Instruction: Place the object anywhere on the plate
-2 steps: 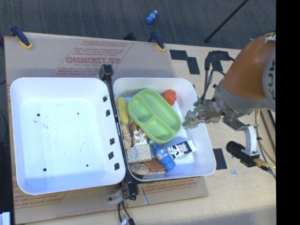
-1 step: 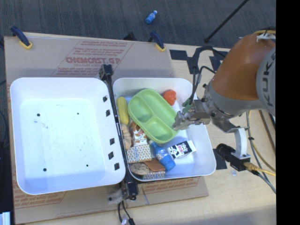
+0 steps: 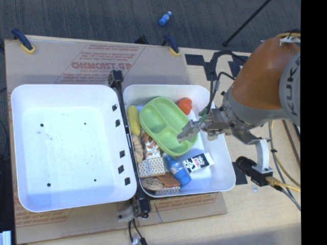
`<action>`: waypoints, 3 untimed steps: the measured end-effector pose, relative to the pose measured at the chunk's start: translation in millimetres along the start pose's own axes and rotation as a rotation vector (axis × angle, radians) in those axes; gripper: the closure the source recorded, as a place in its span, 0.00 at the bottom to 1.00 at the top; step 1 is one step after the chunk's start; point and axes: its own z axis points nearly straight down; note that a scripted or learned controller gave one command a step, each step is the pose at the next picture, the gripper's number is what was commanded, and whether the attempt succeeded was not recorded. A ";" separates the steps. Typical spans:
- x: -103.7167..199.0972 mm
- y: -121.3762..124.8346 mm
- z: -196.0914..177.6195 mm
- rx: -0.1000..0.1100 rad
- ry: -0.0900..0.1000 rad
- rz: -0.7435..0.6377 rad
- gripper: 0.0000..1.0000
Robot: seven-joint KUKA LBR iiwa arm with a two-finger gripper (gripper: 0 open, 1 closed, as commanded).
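A light green divided plate (image 3: pixel 161 119) lies tilted in the right bin (image 3: pixel 226 173), resting on other items. My gripper (image 3: pixel 185 133) hangs low over the plate's right front rim, reaching in from the right. No object shows in it. An orange-red toy (image 3: pixel 185 105) sits just behind the plate's right edge. A yellow corn cob (image 3: pixel 134 119) lies along the plate's left side. A black-and-white cow-print carton (image 3: pixel 197 163) and a blue bottle (image 3: pixel 179 173) lie in front of the plate.
Small snack boxes (image 3: pixel 152 166) crowd the right bin's front left. The left bin (image 3: pixel 66 147) stands beside it, joined by a black divider (image 3: pixel 124 137). The arm's orange band (image 3: pixel 260 78) looms over the bin's right wall. Cables (image 3: pixel 271 180) trail on the bench at the right.
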 end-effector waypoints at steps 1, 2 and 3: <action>-101.1 26.3 65.4 0.003 -0.001 0.000 0.00; -100.8 27.3 55.0 0.002 -0.002 -0.005 1.00; -85.5 -0.3 -48.1 -0.001 -0.002 0.000 1.00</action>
